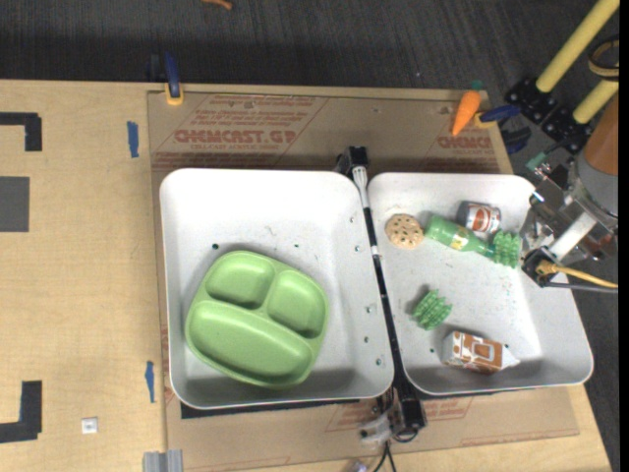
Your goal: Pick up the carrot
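The carrot (pixel 467 112) is seen in the upper right of the frame. It lies outside both bins, on the cardboard sheet (pixel 246 155) just above the top rim of the right bin (pixel 575 347). The gripper (pixel 543 228) is placed at the right edge of that bin, well apart from the carrot, and nothing is seen held in it. Whether it is released or clenched cannot be told.

In the right bin a cookie (pixel 402 230), a green bottle (pixel 452 234) and a can (pixel 480 217) are grouped near the top. A green leafy piece (pixel 430 309) and a small carton (pixel 476 351) are found lower down. The left bin (pixel 182 264) is occupied by a green divided plate (pixel 257 315).
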{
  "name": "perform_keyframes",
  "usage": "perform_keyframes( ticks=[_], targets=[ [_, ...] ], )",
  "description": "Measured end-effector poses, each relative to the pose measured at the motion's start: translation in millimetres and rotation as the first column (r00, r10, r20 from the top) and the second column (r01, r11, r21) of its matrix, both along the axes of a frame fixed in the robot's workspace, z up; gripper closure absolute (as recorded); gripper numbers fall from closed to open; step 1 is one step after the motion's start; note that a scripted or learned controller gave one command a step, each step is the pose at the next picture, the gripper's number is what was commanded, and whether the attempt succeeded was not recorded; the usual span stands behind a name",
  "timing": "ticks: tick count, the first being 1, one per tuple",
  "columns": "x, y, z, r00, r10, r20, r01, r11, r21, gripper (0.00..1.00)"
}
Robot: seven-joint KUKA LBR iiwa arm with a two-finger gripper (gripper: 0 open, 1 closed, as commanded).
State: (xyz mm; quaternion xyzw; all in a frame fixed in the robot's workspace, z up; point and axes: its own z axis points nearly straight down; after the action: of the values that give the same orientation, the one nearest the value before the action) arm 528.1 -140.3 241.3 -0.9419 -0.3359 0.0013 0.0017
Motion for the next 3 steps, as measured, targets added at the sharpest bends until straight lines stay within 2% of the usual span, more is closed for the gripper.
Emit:
perform_keyframes(
  ticks=[1,2,3],
  targets=[
    [10,-67,-33,0.936,0.351,0.001,-0.351,0.936,0.0,1.0],
    [11,-66,-23,0.936,0.352,0.002,-0.352,0.936,-0.001,1.0],
    [-46,-21,-32,0.782,0.623,0.003,-0.623,0.782,0.001,1.0]
  ],
)
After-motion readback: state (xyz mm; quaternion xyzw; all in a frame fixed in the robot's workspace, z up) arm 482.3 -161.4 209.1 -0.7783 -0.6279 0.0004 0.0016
